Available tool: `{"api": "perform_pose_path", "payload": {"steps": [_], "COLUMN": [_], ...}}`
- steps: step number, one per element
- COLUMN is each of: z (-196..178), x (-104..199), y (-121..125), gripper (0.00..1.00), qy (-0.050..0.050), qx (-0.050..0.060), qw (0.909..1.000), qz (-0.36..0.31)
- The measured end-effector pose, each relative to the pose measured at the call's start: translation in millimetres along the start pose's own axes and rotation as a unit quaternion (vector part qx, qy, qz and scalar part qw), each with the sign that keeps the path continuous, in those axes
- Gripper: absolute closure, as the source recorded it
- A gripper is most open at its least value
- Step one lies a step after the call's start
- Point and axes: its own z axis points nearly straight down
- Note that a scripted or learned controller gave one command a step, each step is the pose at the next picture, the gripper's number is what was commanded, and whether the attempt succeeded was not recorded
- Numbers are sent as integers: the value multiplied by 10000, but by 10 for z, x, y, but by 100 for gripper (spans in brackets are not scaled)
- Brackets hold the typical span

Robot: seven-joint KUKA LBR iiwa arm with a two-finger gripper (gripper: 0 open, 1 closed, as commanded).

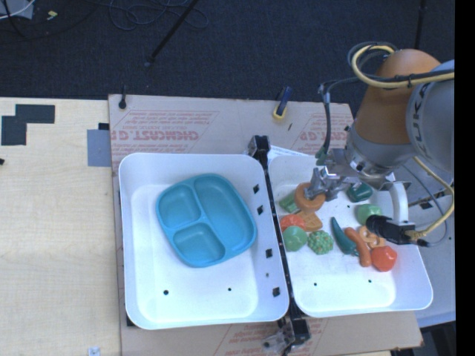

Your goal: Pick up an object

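My gripper (pixel 319 185) hangs low over the upper left part of the right bin (pixel 349 295), right above an orange toy piece (pixel 307 199). Just below lie a red-orange piece (pixel 298 220), a pale green piece (pixel 295 238) and a green broccoli-like piece (pixel 321 242). To the right are a teal pepper (pixel 341 236), an orange carrot (pixel 361 245) and a red tomato (pixel 384 259). A green piece (pixel 366 213) and a dark teal piece (pixel 361 193) sit under the arm's wrist.
A blue divided plate (pixel 204 218) lies in the left bin (pixel 141 273). A black divider wall (pixel 271 228) separates the bins. The arm's grey body and orange band (pixel 393 102) overhang the right bin's far right corner. Cables (pixel 427 221) trail at the right.
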Motion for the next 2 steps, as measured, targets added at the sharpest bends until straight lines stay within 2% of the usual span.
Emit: {"api": "perform_pose_path", "payload": {"steps": [2], "z": [-123], "x": [-38], "y": [-34], "gripper": [100], "qy": [6], "qx": [-3], "qw": [10000], "qz": [-5]}}
